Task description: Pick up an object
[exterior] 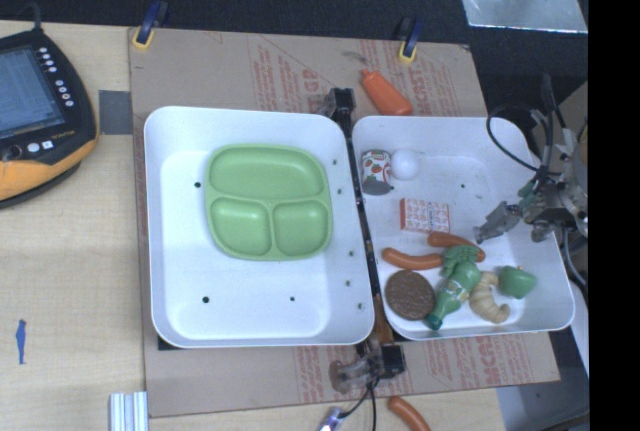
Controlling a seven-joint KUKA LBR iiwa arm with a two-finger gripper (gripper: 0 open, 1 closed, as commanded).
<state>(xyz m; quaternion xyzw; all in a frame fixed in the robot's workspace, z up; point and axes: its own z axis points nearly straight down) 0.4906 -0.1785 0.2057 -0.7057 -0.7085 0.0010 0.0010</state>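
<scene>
- Over the right edge of the right-hand shallow white bin point(470, 134), the two-finger metal gripper point(505, 216) hangs with its dark fingers spread apart and nothing between them.
- Just left of the gripper, inside the same bin, lies a small red-and-white printed card point(425, 214), apart from the fingertips.
- Below the card rest a long orange-red toy sausage point(412, 259) and a shorter one point(455, 241) close to the gripper.
- Toward the bin's near edge sit a round brown cookie-like disc point(409, 294), a green plastic bottle point(456, 284), a beige curled piece point(489, 300) and a green leaf-shaped toy point(517, 281), clustered together.
- At the bin's upper left stand a small patterned can point(375, 170) and a white ball point(405, 164), side by side.
- Left of that bin, the other white bin point(170, 219) bears a light green divided plate point(268, 200).
</scene>
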